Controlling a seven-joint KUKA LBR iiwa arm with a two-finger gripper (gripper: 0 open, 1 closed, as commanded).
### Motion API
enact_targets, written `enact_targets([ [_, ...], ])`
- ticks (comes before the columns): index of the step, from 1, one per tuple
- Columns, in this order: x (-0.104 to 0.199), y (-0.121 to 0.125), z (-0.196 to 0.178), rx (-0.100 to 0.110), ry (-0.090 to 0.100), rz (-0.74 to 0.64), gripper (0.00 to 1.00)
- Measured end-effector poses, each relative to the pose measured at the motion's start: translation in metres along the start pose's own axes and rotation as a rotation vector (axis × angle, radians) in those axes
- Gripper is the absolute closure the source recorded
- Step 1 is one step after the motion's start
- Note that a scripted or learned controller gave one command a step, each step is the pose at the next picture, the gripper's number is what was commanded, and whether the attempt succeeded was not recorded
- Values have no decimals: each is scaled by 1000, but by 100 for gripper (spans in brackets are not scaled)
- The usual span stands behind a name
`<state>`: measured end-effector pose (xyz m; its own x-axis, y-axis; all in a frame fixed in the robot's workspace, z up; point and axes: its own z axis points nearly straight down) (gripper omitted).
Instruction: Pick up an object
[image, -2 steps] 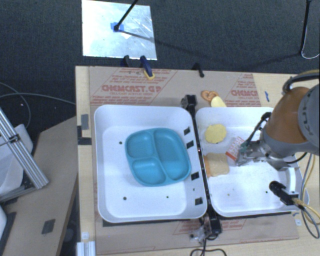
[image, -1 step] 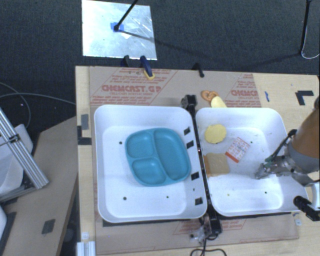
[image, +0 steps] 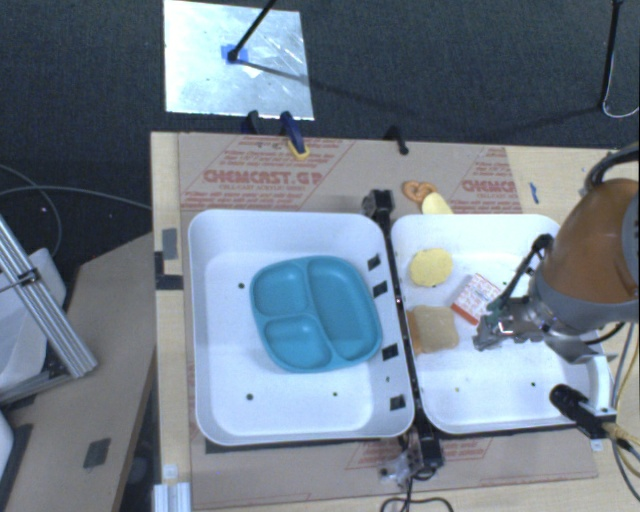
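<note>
— Gripper (image: 492, 331)?
— Low in the right bin (image: 500, 400), at the end of the arm (image: 598, 262) reaching in from the right. Open or closed: cannot tell at this size and angle. Nothing seen between its tips.

— Nearest things?
— Just left of it, a tan square piece (image: 433, 328), flat on the bin floor near the divider. Just above it, a red and white packet (image: 474, 297), tilted. Further up, a round yellow disc (image: 431, 267). All three apart from the gripper, though the packet lies close.

— Outside the bin?
— Beyond the top rim, a pale yellow piece (image: 437, 204) beside a small orange one (image: 417, 189), both on the board.

— Left bin (image: 230, 400)?
— Holds a blue divided plate (image: 315, 312), three compartments, roughly centred, turned at a slant.

— Surface underneath?
— Brown cardboard sheet (image: 260, 165) with red printed lettering, laid over a pale wooden bench (image: 120, 300). A blue and yellow clamp (image: 293, 135) at its far edge.

— Room around?
— Dark carpet (image: 80, 90). A shiny metal plate (image: 238, 60) on the floor past the bench. Aluminium framing (image: 40, 310) at the left. Black cables (image: 610, 60) trailing at upper right and left.
</note>
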<state>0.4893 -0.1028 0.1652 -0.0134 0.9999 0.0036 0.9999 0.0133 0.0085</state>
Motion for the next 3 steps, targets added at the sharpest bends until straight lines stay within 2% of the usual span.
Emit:
enact_targets([
  [1, 76, 0, -20, 4, -1, 1, 100],
  [2, 135, 1, -46, 4, -1, 2, 100],
  [3, 200, 8, -51, 6, 0, 2, 100],
])
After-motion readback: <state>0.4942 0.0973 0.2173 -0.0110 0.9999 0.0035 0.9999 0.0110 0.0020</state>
